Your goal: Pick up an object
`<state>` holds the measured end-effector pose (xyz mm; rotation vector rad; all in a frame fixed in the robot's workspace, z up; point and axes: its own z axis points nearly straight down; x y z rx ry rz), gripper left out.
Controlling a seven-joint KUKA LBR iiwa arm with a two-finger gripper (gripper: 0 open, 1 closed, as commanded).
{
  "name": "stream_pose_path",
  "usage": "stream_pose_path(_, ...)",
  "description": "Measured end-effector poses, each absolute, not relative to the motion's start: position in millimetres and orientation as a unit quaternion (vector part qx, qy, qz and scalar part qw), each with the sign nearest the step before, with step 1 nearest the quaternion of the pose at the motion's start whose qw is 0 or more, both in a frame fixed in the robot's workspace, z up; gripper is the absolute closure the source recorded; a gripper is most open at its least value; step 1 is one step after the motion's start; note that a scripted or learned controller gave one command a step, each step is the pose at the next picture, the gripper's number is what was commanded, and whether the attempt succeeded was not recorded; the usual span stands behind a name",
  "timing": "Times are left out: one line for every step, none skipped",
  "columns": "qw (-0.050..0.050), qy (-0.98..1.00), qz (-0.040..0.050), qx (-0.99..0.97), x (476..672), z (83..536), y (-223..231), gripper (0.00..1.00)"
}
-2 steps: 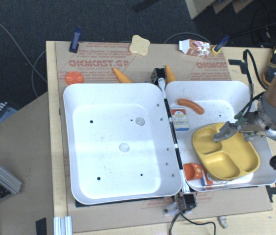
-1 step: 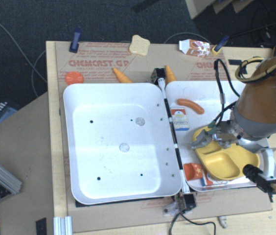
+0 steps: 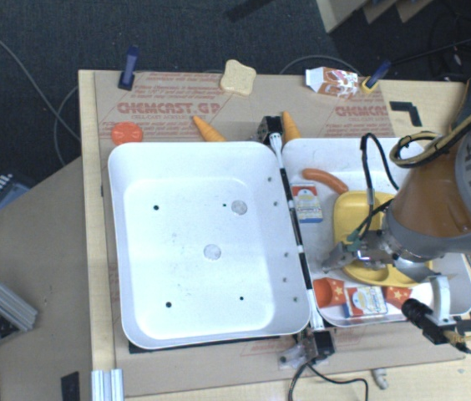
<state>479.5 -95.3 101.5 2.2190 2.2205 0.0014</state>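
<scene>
Two bins: left bin [image 3: 135,224], right bin [image 3: 323,150].
Gripper [image 3: 354,253]: low over right bin, finger state unclear.
Sausage [image 3: 326,180]: long axis runs left-right, slightly slanted.

Red "CHEMCAST GP" print on brown protective sheet [image 3: 169,107] atop bench, repeated partly at right; smaller text illegible.

Robotics lab: cardboard-topped bench [image 3: 177,98], two white bins [image 3: 135,224], loose cables [image 3: 18,65], dark carpet.

Two shallow white plastic bins are set side by side on the desk [image 3: 93,224]; a long orange sausage [image 3: 326,179] lies in the right bin [image 3: 319,150], behind a yellow plastic cup [image 3: 354,215].
</scene>
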Motion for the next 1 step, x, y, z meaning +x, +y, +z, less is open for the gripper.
stream_pose_path(0.001,0.707,0.0005,0.707,479.7,85.9,-93.6,0.00)
